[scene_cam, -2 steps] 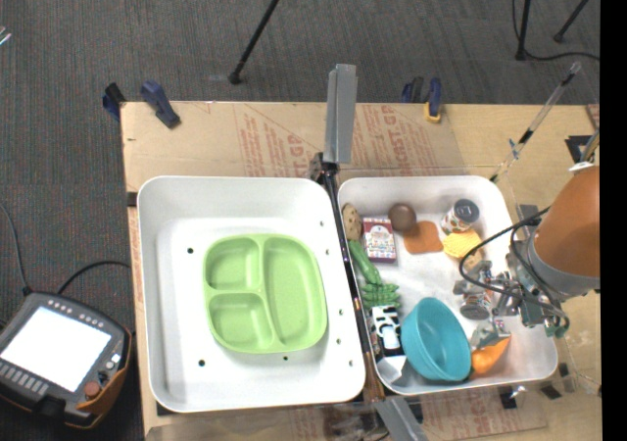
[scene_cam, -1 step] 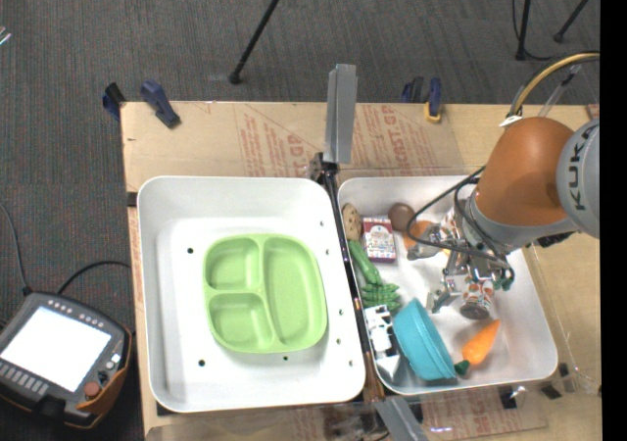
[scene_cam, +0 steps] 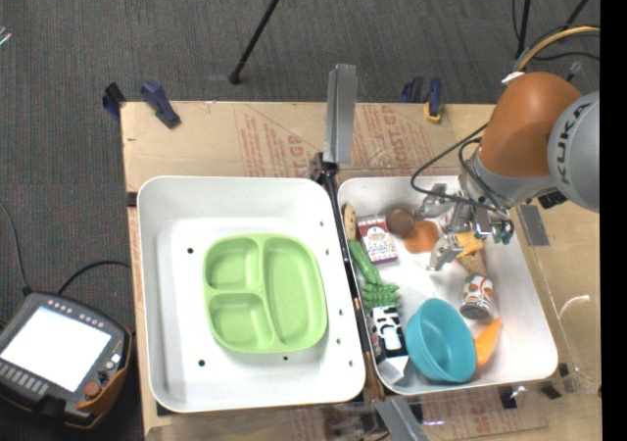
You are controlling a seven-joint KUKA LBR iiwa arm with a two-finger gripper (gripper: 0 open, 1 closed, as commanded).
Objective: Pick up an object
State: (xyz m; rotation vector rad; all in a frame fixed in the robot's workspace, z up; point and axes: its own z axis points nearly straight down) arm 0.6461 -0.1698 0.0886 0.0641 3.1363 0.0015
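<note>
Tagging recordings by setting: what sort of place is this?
Probably a robotics lab: two shallow white bins on a clamped cardboard-topped bench, a handheld control pendant on grey carpet, and tripod legs.

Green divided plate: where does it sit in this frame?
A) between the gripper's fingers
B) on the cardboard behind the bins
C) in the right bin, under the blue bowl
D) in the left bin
D: the green divided plate lies flat in the left bin, while the blue bowl and the gripper are over in the right bin.
</note>
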